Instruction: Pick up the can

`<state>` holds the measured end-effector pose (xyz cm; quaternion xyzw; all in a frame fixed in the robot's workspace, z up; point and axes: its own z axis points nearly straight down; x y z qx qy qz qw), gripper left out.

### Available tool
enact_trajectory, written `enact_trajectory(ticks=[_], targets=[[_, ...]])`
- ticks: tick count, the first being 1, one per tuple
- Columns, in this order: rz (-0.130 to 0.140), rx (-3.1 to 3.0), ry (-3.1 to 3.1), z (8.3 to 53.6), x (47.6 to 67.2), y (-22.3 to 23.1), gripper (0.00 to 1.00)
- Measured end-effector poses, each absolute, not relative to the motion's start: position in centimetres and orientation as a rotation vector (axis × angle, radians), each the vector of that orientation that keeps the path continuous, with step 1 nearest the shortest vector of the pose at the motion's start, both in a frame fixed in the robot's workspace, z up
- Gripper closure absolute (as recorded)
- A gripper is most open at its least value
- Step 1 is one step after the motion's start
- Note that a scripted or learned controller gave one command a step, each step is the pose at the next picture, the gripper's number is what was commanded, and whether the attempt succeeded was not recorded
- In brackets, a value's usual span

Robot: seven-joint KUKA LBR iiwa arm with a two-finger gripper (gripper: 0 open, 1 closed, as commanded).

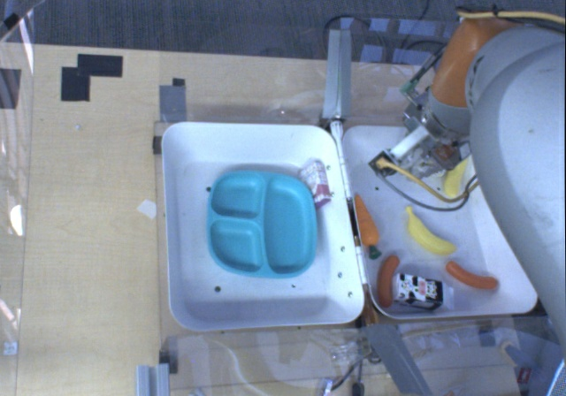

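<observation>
Look at the right bin [495, 297]: your gripper [423, 156] hangs over its upper part, low near the floor, with the grey arm [522, 138] and its orange band [464, 49] coming in from the right. You cannot tell how far the gripper is open, nor whether it has hold of anything; cabling and the wrist body hide the tips. The can [316, 182] lies well to the left of the gripper and slightly below it in the view, in the left bin [186, 235], on its side against that bin's right wall and touching the upper right corner of the blue divided plate [263, 223]. Just to the right of the gripper you see part of a yellow banana [455, 178] tucked by the arm. Below the gripper lies a second banana [430, 233]; below and to its left, an orange carrot [366, 221] along the bin's left wall. Further below, near the bin's front edge, you find a short sausage [387, 278], a small black-and-white carton [417, 292] touching it, and a longer sausage [471, 276] off to the right.
</observation>
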<state>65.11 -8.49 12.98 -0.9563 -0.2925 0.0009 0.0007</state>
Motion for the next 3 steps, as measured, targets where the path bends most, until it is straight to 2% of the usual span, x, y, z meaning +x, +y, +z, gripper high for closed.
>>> enact_trajectory(ticks=[1, 2, 3], targets=[[0.002, -3.062, -0.694, 18.3, 60.9, -2.7, 1.0], [0.0, -3.068, -0.673, 24.7, 57.6, 2.5, 1.0], [0.0, -3.072, -0.666, 28.5, 58.0, -3.5, 1.0]])
